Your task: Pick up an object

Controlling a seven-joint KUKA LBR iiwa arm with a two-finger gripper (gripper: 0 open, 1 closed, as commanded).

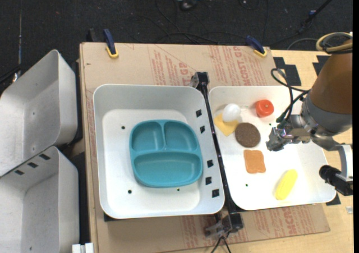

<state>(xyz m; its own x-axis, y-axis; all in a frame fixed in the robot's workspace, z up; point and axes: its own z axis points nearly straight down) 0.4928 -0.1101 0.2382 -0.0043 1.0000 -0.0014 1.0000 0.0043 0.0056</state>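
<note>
Two shallow white bins sit side by side on a cardboard-covered surface (pixel 168 67), with a black divider strip running between them. The left bin (pixel 106 151) holds a teal divided plate (pixel 166 153) with three compartments, lying flat near the middle. The right bin (pixel 314 190) carries the loose items: a white egg-like ball (pixel 231 113) resting against a pale yellow wedge (pixel 225 126), a brown round disc (pixel 247 134) just beside them, an orange-red piece (pixel 264 107) toward the far edge, a flat orange square (pixel 254 161) below the disc, and a yellow oblong (pixel 286 184) nearer the front, well apart from the rest.

Two blue-and-yellow clamps (pixel 110 43) pin the cardboard at its far edge. Off to the left, two more white tubs (pixel 39 106) stand tilted beside the surface, cut off by the frame. Cables and a metal bar lie on the dark floor beyond.

The arm comes in from the right, its bulky grey and orange body partly cut off by the frame edge and covering the right side of the bin. The hand (pixel 276 140) hangs over the right bin, just right of the brown disc and above the orange square. It is a dark, cluttered shape with wires around it, and I cannot tell how it stands or whether it touches anything; nothing can be made out in it.
</note>
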